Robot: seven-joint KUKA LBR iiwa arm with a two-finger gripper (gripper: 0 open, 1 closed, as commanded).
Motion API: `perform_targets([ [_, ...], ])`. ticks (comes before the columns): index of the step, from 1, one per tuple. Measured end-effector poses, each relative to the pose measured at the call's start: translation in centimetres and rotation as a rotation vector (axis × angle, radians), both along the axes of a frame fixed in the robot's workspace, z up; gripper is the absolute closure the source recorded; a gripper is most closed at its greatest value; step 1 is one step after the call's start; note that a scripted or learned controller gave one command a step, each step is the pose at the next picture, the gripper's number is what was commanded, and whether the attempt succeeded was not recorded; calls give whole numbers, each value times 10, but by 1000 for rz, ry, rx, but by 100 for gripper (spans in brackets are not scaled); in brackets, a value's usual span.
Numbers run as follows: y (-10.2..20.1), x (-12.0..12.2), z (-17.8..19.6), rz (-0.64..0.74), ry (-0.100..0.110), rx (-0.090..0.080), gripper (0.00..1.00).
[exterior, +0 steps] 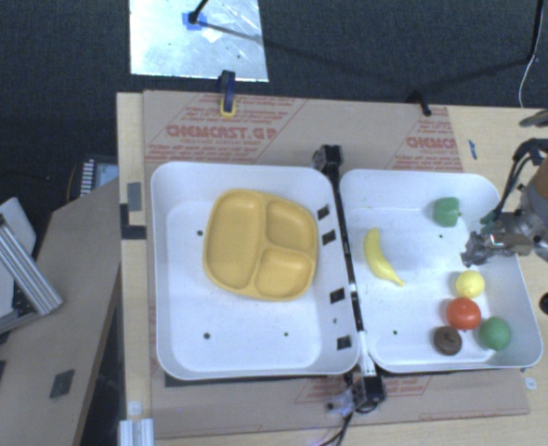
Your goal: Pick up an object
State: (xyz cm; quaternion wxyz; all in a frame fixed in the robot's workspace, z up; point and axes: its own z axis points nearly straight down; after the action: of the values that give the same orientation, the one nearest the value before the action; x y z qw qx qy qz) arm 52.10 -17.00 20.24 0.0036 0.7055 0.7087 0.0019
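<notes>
Although the task names no particular object, the nearest candidates lie along the front of the right bin (515,356): a small brown piece (448,341) beside a green ball-like fruit (495,333), with a red-orange tomato-like fruit (463,313) just behind them. Next back sits a yellow lemon-like fruit (470,284), and the gripper (479,249) hangs just above and beside it, reaching in from the right. How far its jaws stand apart I cannot tell, as they are too small and dark against the bin, and nothing can be seen held in them.

Judging by that position, the yellow fruit looks the likely target. It appears to be a light, hard toy with a smooth, rounded skin, so it may roll or squirt out of a pinch; closing across its widest middle would be safest.

Toward the bin's left lies a banana (382,255), and farther back a green pepper-like piece (447,212) rests near the rear wall. Across the divider, the left bin (176,342) carries a yellow three-compartment tray (260,243).
</notes>
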Motion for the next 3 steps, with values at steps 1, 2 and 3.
perform_targets([
  [1, 0, 2, 54, 0, 0, 0, 100],
  [2, 61, 11, 46, 6, 5, 4, 100],
  [3, 125, 22, 40, 7, 6, 5, 100],
])
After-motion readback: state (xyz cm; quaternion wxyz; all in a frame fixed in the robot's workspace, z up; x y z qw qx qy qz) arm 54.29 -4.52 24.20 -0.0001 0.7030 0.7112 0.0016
